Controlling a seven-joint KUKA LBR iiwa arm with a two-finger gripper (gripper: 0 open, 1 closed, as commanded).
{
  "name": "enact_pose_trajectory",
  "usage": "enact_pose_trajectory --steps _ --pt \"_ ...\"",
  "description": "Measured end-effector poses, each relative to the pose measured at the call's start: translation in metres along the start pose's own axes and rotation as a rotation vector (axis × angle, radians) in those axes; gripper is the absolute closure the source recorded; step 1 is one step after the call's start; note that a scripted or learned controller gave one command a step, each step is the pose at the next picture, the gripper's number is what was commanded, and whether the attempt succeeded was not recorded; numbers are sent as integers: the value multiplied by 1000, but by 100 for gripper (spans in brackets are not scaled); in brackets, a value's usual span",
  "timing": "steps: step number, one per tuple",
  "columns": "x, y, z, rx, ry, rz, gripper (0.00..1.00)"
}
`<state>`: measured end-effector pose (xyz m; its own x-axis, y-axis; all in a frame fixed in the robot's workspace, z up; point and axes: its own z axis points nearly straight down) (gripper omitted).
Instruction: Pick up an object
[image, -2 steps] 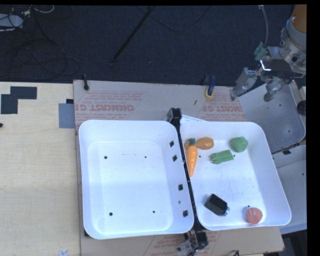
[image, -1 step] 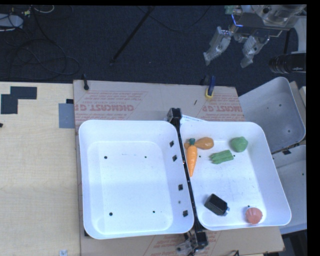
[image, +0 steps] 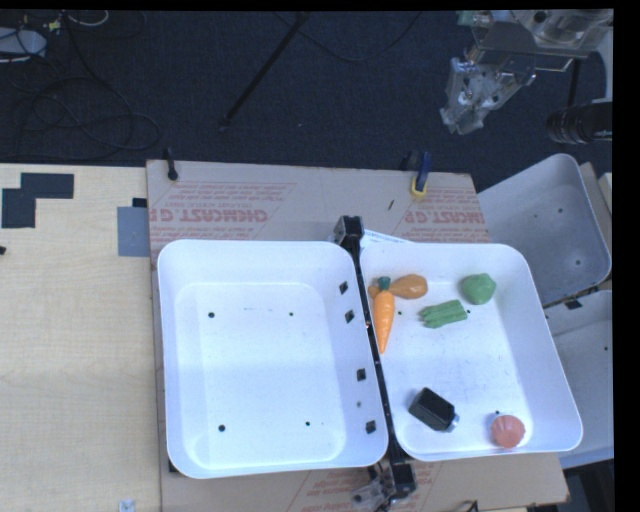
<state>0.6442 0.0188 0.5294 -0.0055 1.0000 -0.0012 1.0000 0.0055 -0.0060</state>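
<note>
Camera view places the two-finger gripper (image: 468, 110) high above the bench, well beyond the far edge of the right-hand shallow white bin (image: 545, 330) and well apart from everything in it. The silvery wrist assembly reaches in from the upper right and tilts down and to the left over the dark floor. Whether the claw is spread or closed cannot be told from this angle, and nothing is visible between its tips.

All the loose things lie in that right bin. An orange plastic carrot with a green top (image: 383, 316) lies along the bin's left wall, just beside the black divider clips. An orange-brown rounded toy food piece (image: 409, 287) lies touching or nearly touching the carrot's top. A long green plastic vegetable (image: 443, 315) lies near the bin's middle, and a rounded light-green piece (image: 478, 289) sits towards the far right corner. A small black block (image: 433, 410) lies near the front edge, with a reddish-pink ball-shaped fruit (image: 507, 431) in the front right corner.
</note>
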Motion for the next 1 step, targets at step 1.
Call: enact_pose_trajectory --steps 1 --pt "88 -2 -8 -4 3 -3 100"
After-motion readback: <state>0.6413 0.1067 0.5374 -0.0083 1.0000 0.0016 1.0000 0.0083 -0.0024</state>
